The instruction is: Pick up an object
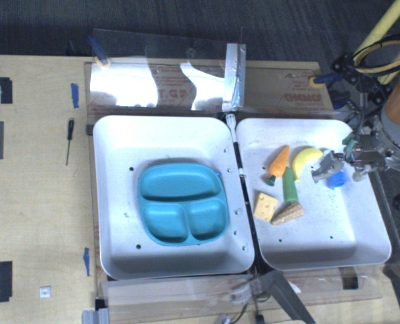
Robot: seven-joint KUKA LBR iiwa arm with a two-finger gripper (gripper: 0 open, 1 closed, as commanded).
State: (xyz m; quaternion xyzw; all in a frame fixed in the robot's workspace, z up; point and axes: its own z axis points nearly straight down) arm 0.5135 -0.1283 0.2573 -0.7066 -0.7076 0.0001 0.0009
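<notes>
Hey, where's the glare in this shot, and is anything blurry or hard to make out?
In the camera view, strong glare whites out the clear panel behind the left bin; the blue tray and the toy food in the right bin are evenly lit and fairly sharp; the gripper at the right is soft, its fingers hard to read.

Both bins are plain white: the left bin and the right bin. The divided plate is solid turquoise blue. The toy carrot is orange. The lemon-shaped piece is bright yellow. A green stick-shaped piece is dark green. The cheese-like block is pale yellow, the wedge tan. A small block is blue. The bench is light wood with black corner marks.
</notes>
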